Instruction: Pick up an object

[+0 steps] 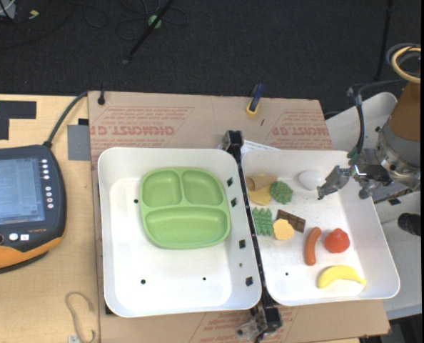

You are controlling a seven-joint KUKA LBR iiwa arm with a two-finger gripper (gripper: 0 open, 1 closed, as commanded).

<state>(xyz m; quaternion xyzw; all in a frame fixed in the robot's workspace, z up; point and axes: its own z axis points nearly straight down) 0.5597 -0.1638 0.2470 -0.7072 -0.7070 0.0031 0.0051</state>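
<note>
at the far left a teach pendant [16,199] with an orange rim sits on the worktop [26,291], well apart from the bins. the left bin [119,277] holds a green divided plate [185,207] lying flat near its middle, with bare white floor on all sides and most of it toward the front edge. a black clamp strip [244,220] runs along the seam where the two bins meet. just past it, in the right bin [383,263], the toy foods cluster toward the left wall: a tan piece [260,186] touching a green broccoli [281,191], a green ridged piece [263,222], a brown bar [291,220] over a yellow chunk [283,230]. further right lie a sausage [311,246], a red tomato [336,241] just beside it, and a banana [340,277] near the front edge. a white egg-like object [310,179] rests near the back. the gripper [333,181] hangs just right of it above open floor, its fingers spread and holding nothing, arm [405,120] beyond the right rim.
</note>
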